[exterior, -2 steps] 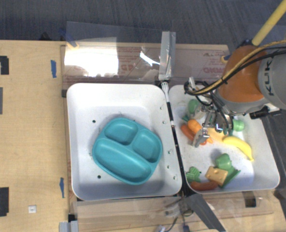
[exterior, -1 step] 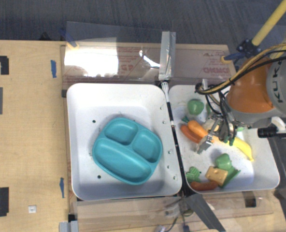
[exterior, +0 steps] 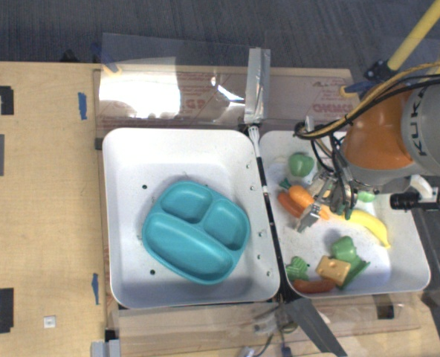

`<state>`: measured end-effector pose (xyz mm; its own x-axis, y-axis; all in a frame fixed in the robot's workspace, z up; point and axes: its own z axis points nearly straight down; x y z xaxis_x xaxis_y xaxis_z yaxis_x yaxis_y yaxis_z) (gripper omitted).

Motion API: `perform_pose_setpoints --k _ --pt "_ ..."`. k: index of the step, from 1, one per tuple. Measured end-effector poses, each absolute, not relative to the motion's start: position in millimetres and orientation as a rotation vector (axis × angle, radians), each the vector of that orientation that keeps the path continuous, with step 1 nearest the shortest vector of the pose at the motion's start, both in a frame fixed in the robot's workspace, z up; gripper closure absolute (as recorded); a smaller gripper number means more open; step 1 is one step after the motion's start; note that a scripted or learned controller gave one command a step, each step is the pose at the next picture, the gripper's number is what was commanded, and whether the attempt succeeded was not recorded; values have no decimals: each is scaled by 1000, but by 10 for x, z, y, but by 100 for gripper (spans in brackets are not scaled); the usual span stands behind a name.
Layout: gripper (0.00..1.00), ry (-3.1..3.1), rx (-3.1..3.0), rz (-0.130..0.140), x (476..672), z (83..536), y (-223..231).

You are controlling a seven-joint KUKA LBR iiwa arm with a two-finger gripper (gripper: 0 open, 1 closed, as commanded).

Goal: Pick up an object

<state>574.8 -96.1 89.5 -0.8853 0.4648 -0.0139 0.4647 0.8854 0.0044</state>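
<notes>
In the right bin (exterior: 417, 270), near its left wall, an orange carrot-like toy (exterior: 297, 197) lies just under the hand (exterior: 314, 210), whose metal fingertips (exterior: 307, 218) sit at the toy's lower right edge. Whether the fingers are spread or closed cannot be made out, and nothing can be seen clamped between them, so no grip can be claimed. To do this step well, I judge the hand should be centred over the toy's narrow width before closing, and lifted straight up so the piece does not roll out. Neighbours crowd it: a round green piece (exterior: 302, 163) just above, a banana (exterior: 371, 224) to the right partly under the wrist, and a cluster of a green pepper-like toy (exterior: 344, 247), a tan block (exterior: 333, 268) and a red piece (exterior: 312, 286) below. The left bin (exterior: 123, 162) holds a teal divided plate (exterior: 196, 231), well apart from the work on the counter (exterior: 41, 199).
</notes>
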Motion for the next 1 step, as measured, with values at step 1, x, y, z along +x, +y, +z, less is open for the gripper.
perform_pose_setpoints --k 1 --pt "100 3028 743 3 5774 1016 -957"
